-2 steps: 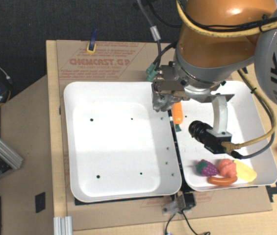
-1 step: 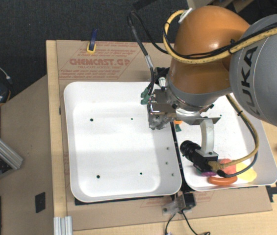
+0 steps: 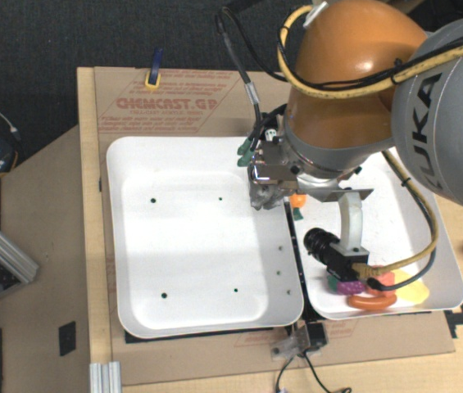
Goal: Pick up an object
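In the right bin, at about 6 o'clock by its near rim, a tight cluster of candidate objects is seen: an orange-red piece nearest, a purple piece touching it at its 10 o'clock, a yellow piece at its 2 o'clock, and a pink piece between them. Farther back, the gripper is found low over the divide between the bins, at about 2 o'clock of the left bin. Whether it is spread or pressed together cannot be told, and nothing can be seen held in it. A small orange bit is seen just beside it at its 3 o'clock. Several failures may be expected from here. If a descent is made at this spot, the raised rims could be struck, or bare floor could be closed upon. If the cluster is approached, neighbouring pieces may be pushed aside or two caught at once, since they touch. Farthest off, at 12 o'clock, a blue clip is fixed to the cardboard sheet.
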{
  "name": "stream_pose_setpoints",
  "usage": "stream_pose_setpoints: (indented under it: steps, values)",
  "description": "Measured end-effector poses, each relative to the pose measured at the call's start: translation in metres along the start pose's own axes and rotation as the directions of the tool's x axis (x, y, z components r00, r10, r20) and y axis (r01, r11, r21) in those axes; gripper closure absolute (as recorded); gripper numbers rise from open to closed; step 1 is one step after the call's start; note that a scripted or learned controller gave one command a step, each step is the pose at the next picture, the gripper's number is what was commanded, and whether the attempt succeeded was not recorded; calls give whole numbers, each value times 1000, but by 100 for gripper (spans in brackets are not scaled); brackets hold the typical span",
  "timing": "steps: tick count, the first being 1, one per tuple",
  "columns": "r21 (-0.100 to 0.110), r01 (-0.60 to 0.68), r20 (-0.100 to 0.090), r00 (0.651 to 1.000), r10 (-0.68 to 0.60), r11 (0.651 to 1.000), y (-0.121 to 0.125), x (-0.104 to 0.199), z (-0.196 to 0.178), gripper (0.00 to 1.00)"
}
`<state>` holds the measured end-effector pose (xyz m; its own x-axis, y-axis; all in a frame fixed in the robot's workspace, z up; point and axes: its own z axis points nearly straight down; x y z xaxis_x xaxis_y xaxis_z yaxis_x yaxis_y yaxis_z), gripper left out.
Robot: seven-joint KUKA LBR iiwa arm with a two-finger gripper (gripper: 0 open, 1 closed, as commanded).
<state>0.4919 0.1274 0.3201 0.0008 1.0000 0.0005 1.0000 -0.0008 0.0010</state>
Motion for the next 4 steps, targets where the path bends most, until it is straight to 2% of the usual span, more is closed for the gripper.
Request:
stream_pose_setpoints:
  steps: [2, 3, 4]
  values:
    - [-4, -1, 0, 1000, 1, 1000, 1, 1, -20, 100]
    - [13, -5, 5, 1000, 5, 1000, 53, -34, 92, 100]
    - [0, -1, 0, 1000, 1, 1000, 53, -30, 74, 100]
